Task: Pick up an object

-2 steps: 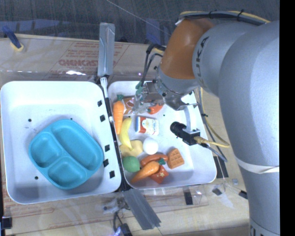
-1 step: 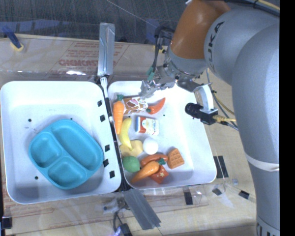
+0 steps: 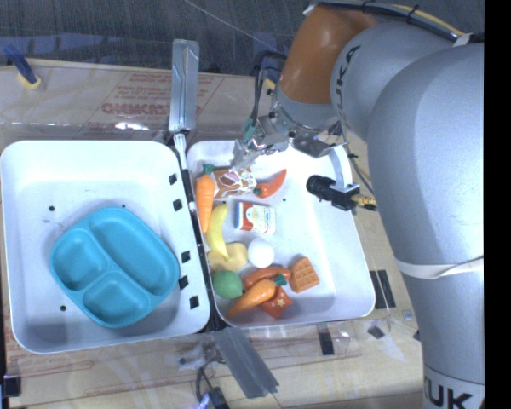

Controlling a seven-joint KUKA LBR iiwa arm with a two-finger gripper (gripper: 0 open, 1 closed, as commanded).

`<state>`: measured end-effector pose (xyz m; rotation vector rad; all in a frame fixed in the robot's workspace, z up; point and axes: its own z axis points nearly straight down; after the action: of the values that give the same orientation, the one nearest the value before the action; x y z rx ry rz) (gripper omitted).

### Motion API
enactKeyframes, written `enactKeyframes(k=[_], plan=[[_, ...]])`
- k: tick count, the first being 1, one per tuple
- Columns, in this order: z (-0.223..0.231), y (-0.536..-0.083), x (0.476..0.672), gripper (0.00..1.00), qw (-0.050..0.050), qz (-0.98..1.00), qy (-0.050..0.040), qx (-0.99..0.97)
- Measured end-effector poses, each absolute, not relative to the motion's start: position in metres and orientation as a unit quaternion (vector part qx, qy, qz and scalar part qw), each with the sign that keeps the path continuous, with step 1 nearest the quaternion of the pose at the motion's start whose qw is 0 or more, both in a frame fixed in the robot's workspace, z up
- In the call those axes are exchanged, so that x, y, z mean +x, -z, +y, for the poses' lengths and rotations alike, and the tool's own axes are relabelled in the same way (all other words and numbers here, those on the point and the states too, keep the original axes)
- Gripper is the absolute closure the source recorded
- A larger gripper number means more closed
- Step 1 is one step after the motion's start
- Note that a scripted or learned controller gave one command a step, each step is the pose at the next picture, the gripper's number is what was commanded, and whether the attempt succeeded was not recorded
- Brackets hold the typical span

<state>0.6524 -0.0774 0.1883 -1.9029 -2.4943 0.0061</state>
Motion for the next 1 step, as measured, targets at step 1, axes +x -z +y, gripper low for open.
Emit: enactKeyframes(k=[1], plan=[[-0.0457,-0.3091,0.6170,1.00,-0.004,-0.824,0.0029,-0.567]])
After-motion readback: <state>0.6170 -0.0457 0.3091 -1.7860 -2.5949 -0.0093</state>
